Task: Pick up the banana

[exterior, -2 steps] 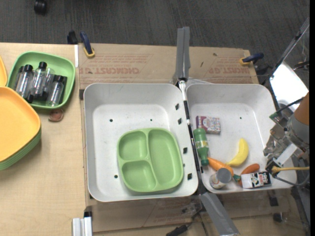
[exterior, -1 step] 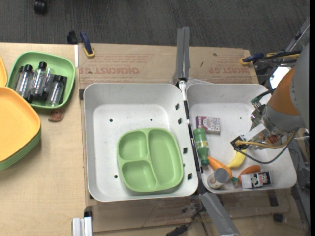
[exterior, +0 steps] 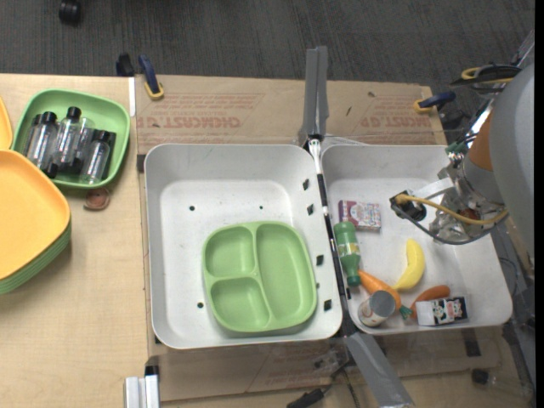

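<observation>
Probably robot lab: grey carpet [exterior: 255, 15], chair castor [exterior: 70, 8], cardboard [exterior: 212, 117] clamped on bench, robot arm [exterior: 520, 134].

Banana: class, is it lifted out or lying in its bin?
Lying in. The banana rests on the right bin's floor, right of the green bottle in view.

The grey arm [exterior: 517, 134] reaches in from the right edge, its orange-banded wrist [exterior: 481, 150] bends downward, and the gripper [exterior: 455, 219] hangs low, angled slightly leftward.
</observation>
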You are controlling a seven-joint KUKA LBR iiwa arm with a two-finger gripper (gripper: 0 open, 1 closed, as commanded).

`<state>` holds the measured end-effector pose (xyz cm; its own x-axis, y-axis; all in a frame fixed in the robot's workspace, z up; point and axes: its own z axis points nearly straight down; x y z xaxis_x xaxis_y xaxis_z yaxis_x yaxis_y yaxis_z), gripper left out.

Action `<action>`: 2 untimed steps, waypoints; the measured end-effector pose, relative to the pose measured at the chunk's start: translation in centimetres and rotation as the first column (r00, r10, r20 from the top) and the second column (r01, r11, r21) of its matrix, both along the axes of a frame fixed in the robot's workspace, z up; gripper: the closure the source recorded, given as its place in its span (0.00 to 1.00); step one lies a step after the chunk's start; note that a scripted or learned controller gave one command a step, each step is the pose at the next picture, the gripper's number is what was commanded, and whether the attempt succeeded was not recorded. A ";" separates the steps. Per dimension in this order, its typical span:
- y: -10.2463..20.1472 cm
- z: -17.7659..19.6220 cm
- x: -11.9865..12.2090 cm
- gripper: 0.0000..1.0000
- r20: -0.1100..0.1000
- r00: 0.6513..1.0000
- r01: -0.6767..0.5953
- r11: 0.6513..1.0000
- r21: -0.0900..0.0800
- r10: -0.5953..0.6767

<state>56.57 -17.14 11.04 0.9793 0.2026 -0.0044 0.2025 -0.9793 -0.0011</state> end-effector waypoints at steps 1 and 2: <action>-5.1 3.1 -2.0 1.00 0.000 0.992 -0.126 0.992 0.000 0.126; -4.8 -2.1 -4.6 1.00 -0.001 0.989 -0.148 0.989 0.007 0.148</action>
